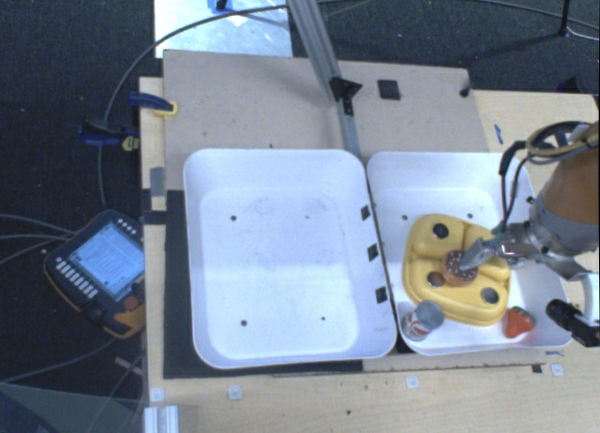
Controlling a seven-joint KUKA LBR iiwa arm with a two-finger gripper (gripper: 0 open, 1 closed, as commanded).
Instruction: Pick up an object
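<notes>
A yellow moulded block (457, 270) with round holes lies in the right bin (441, 187), towards its front. On top of it rests a small brown ring-shaped object (460, 269). My gripper (474, 255) reaches in from the right and hangs over the block, its tips right by the brown ring. Whether anything sits between the fingers is too small to tell. A grey-capped small cup (424, 319) stands at the block's front left corner. A red-orange object (518, 322) lies at the block's front right.
The left bin (272, 253) sits beside the right one, with black clips along the shared wall. A teach pendant (98, 272) lies off the bench at the left. A metal pole (319, 42) slants in from the top. Cables loop near my wrist.
</notes>
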